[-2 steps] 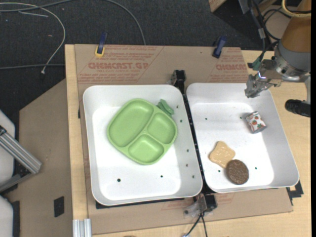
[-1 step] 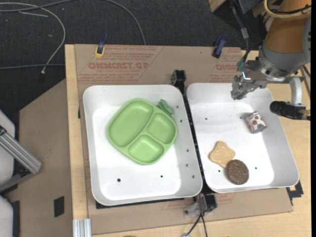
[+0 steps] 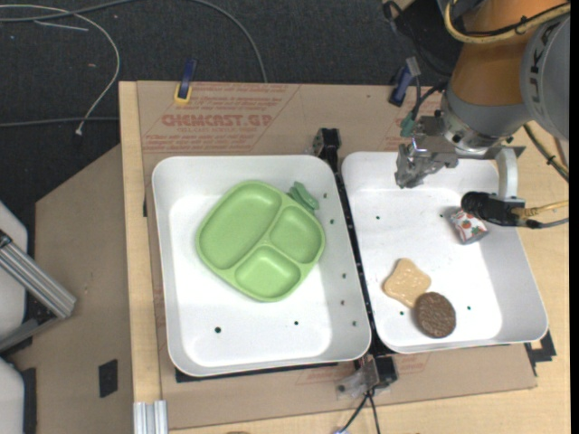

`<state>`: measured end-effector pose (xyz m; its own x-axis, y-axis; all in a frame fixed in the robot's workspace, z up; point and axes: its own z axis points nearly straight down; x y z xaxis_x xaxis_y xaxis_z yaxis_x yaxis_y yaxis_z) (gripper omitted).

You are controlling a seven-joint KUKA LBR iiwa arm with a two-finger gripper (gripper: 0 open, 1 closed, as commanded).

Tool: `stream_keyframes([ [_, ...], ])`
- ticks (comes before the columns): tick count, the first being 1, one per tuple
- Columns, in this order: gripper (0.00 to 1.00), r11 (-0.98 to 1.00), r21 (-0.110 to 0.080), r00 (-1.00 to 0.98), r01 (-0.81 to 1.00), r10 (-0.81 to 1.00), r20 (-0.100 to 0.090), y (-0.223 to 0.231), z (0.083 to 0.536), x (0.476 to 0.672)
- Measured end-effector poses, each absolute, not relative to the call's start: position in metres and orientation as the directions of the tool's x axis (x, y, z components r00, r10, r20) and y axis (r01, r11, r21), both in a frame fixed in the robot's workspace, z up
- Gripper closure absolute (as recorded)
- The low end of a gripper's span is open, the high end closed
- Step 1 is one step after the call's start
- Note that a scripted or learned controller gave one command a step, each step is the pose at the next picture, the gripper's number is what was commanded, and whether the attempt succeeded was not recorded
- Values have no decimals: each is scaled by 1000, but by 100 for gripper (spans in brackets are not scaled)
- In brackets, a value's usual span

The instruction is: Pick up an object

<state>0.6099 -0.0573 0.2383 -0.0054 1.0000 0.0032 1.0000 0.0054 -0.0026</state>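
Standing over the bench and reading left to right: the left bin (image 3: 172, 269) holds a green divided plate (image 3: 261, 240) lying flat near its middle, with a small green piece (image 3: 304, 195) touching the plate's upper right edge. Neither appears disturbed.

The right bin (image 3: 507, 278) holds three candidate objects. A tan cracker-shaped item (image 3: 405, 281) and a dark brown round cookie (image 3: 435, 315) lie touching each other toward the near edge. A small red-and-white item (image 3: 468, 227) sits toward the right side, just beside a black fitting on the arm.

The gripper (image 3: 412, 172) hangs over the far left corner of the right bin, well apart from all three objects. Whether it stands open or closed I cannot tell from this angle; nothing shows beneath it.

Assessment: no object is lifted or held, so the pick looks not yet accomplished. Remaining, in my judgement: choosing a target, travelling to it, descending, closing and lifting.
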Motion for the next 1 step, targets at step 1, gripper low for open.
stream_keyframes([
  [1, 100, 6, -2, -6, 1000, 1000, 3, -6, 241, 609],
])
